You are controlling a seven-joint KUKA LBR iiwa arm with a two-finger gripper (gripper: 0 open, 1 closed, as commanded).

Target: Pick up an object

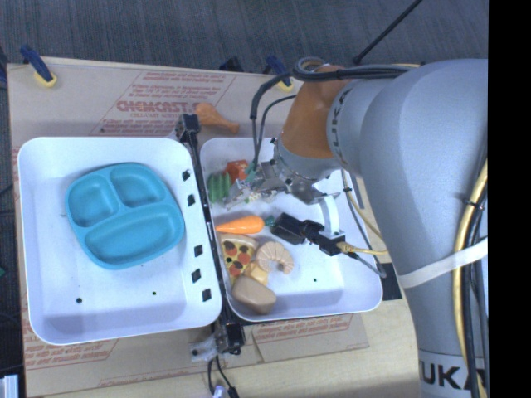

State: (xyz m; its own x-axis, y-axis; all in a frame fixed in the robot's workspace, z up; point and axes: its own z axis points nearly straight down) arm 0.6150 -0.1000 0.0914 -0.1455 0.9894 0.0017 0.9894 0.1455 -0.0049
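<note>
**binwatcher:** Big grey arm (415,139) is the closest thing to the lens. It comes in from the right and dips its wrist into the back of the right bin (332,293). The jaws sit low near the back-left corner, right by a green piece (217,187) and a red piece (237,170). It's too cluttered there, so I can't tell if the jaws are released or clenched, and I don't see anything plainly held.

**pick_n_pray:** So what's the target?

**binwatcher:** My guess is the green one. It's just left of the jaws, long axis running front to back along the bin wall. Tight spot. The carrot (241,224) looks easier: just in front of the jaws, lying crosswise, left to right, with some room around it. Pizza (236,255), shrimp (275,257) and a bun (253,295) are bunched further forward.

**pick_n_pray:** Surface?

**binwatcher:** Smooth white plastic with shallow walls, so I'd expect stuff to slide if nudged. The left bin (33,222) holds a blue plate (124,214). Both bins sit on cardboard (149,98) on the desk (373,347), with a drumstick (217,118) lying outside, behind them. Dark carpet (124,15) beyond.
</note>
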